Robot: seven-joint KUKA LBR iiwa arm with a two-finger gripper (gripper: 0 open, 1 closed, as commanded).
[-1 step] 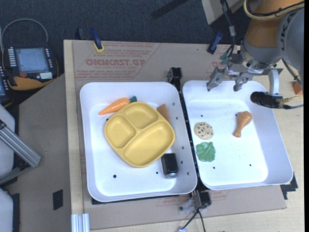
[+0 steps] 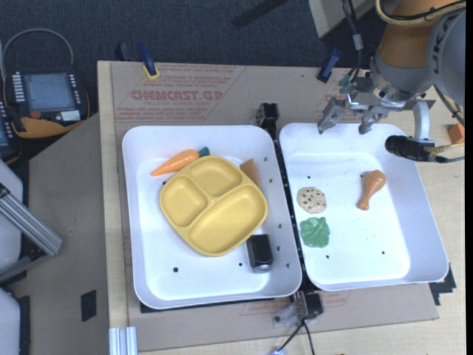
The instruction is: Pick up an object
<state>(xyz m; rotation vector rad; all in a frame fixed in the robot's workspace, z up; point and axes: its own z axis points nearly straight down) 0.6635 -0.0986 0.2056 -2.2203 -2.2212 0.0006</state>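
Grey metal jaws (image 2: 344, 121): spread apart, holding nothing, above the right bin's far edge.
Right shallow white plastic bin (image 2: 421, 205): held a brown toy drumstick (image 2: 370, 188) toward its right edge, a round speckled cookie (image 2: 312, 199) and a green leafy piece (image 2: 315, 232) by its left edge.
Left white bin (image 2: 137, 220): carried a yellow divided plate (image 2: 214, 205), an orange carrot (image 2: 174, 162) at its far edge, a small black block (image 2: 259, 251) at its near edge.

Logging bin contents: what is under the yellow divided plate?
The yellow plate overlaps a carrot, something green and a brown piece; anything fully beneath is hidden.
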